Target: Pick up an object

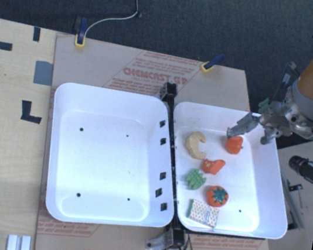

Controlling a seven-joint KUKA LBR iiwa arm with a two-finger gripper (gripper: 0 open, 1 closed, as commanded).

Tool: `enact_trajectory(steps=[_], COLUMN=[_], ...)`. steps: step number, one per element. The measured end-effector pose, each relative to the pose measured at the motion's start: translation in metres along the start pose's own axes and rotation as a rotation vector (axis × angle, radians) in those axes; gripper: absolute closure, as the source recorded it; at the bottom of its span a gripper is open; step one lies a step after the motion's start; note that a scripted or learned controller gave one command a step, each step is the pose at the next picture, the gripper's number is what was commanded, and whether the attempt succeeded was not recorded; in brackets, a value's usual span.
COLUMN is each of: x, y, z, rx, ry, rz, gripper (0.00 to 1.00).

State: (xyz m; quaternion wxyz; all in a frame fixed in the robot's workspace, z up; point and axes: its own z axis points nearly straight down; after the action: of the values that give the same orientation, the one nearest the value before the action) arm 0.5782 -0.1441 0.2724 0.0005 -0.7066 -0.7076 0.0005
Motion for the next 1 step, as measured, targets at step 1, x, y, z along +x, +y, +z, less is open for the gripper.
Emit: enact_trajectory(steps=[1], x=[0.0124], y=[-0.0224], z=[0.1204], rx=[0.011], ry=[0.002], rz=[0.0], gripper=[0.0])
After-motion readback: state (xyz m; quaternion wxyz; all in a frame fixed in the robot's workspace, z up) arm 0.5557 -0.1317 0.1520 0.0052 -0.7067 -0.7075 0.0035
